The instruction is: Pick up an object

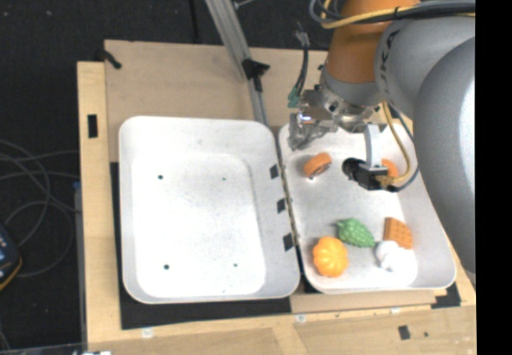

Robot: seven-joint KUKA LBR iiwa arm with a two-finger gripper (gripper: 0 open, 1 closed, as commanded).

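Right bin (436, 253): orange piece (318, 165) just below hand (304, 133).

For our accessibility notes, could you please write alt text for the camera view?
A grey robot arm reaches over the right bin, its gripper near an orange toy. A small pumpkin and green toy lie nearer the front; the left bin sits beside it.
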